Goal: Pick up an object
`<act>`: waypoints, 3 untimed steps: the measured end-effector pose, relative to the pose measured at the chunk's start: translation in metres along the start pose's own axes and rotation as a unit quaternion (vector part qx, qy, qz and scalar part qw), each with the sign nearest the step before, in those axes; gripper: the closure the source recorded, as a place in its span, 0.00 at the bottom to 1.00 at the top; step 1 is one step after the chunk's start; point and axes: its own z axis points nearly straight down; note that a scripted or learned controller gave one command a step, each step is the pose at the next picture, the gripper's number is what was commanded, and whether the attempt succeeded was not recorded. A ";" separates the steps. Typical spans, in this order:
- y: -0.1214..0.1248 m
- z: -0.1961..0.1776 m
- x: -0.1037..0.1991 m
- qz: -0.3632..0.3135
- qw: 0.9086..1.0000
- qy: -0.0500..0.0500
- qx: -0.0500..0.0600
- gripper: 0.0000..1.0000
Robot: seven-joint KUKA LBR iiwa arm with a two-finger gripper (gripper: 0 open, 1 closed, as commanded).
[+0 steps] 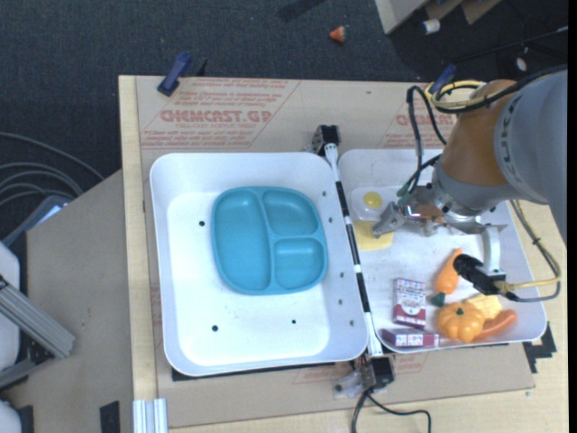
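On the counter (144, 242), the left bin (180, 332) holds a teal divided plate (269, 239). In the right bin (388, 165), a yellow wedge-shaped piece (371, 233) lies near the dividing wall, and the hand (394, 219) sits right over it; I cannot tell how far it is opened or whether it grips anything. A small red carton (409, 300) and orange toy vegetables (460, 318) lie lower right.
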 end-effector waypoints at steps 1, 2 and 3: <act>-0.001 0.000 0.016 0.000 1.000 0.000 0.001 0.00; 0.000 -0.010 0.016 0.000 1.000 0.001 0.000 1.00; 0.000 -0.010 0.016 0.000 1.000 0.001 0.000 0.00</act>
